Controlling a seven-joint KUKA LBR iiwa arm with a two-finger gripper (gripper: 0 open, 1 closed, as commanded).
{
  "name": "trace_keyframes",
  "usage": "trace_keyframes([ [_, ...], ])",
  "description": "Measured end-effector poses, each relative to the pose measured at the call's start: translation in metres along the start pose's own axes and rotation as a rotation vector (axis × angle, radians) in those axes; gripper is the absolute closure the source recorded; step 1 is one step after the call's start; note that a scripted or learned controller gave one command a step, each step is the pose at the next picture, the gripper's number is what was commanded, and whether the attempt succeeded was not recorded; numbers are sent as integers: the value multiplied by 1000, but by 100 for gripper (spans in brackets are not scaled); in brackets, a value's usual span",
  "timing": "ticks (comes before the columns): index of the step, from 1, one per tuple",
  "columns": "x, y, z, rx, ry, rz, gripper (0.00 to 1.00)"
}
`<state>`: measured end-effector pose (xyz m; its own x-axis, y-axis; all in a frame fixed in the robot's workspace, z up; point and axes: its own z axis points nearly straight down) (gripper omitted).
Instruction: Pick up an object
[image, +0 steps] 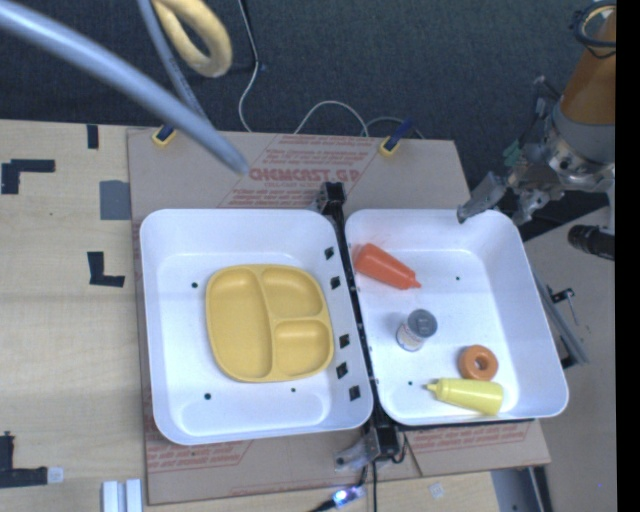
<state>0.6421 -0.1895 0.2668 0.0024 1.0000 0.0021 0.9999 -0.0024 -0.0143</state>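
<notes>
The gripper (497, 203) hangs over the right bin's (520, 330) upper right corner, holding nothing; how far it is open, I cannot tell. The orange bottle (385, 266), small can (415, 329), doughnut (479, 362) and yellow bottle (467, 395) lie apart below; round shapes may slip when pinched.

**A robotics lab bench**

This is a test rig in a lab, not a home or shop. Two shallow white bins (160, 330) sit side by side on a cardboard sheet (300, 175) over a pale wooden bench (60, 300) marked with black tape. Loose cables (330, 108) trail across the dark carpet (420, 50) at the top of the frame. A grey and orange arm (590, 90) stands at upper right.
</notes>
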Motion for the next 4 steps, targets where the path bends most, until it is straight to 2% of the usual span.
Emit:
trace_keyframes([
  [1,1,2,-9,-13,-3,-4,0],
  [2,-5,2,54,-8,-2,-3,0],
  [4,0,7,142,-9,-2,-5,0],
])
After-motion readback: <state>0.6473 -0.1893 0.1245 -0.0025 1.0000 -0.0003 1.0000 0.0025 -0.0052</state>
